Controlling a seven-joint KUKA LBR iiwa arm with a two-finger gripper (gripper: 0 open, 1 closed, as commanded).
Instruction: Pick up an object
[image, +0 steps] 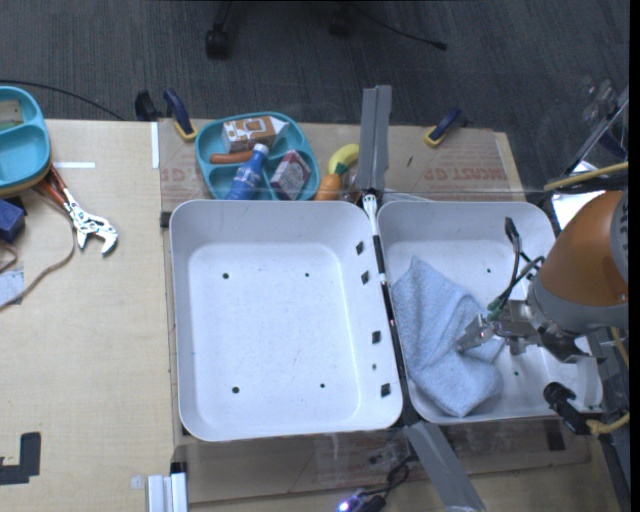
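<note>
The light blue towel (438, 335) is lying crumpled in the right bin (450, 215), bunched against that bin's left wall and reaching down toward its near rim, so it is leaving open white floor above it and to its right. The pincer (478, 335) is sitting low at the towel's right edge, its metal tips touching or just over the cloth folds; whether it is clenched or released cannot be told, since the tips are small and blurring into the fabric, and no cloth is visibly lifted between them. The arm (590, 262), with its orange band, is covering the bin's right wall and part of the floor to the right of the towel, and dark cables are looping over the floor above the pincer. To the left of the towel, past the divider, the left bin (185, 300) is offering a broad flat floor bounded by raised rims. Above the towel, beyond the bins' far edge, a teal tray (205, 150) is holding small packaged items that are hard to identify, with a yellow item beside it. Far left of the towel, a wrench (90, 230) is lying on the table (80, 380), and a second teal tray (20, 140) is being cut off by the frame edge.
</note>
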